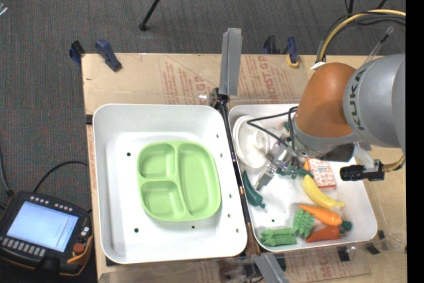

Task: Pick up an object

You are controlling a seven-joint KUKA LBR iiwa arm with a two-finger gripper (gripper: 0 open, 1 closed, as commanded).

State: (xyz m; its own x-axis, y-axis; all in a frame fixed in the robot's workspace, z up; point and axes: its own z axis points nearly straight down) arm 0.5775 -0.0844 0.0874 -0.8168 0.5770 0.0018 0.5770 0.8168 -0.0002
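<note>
"KUKA" lettering on the grey arm (377, 106) above the right bin (371, 222).

Two white bins (106, 142) sit side by side. The left holds one green divided plate (179, 181); the right holds one banana (320, 192), one carrot (320, 215), one small carton (321, 172).

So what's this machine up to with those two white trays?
A grey and orange robot arm is reaching into the right bin, which holds toy food: a banana, a carrot, a small carton and some green pieces. Its tool hangs low over the bin's middle, near a dark green item, with nothing visibly held. The left bin holds a green divided plate.
</note>
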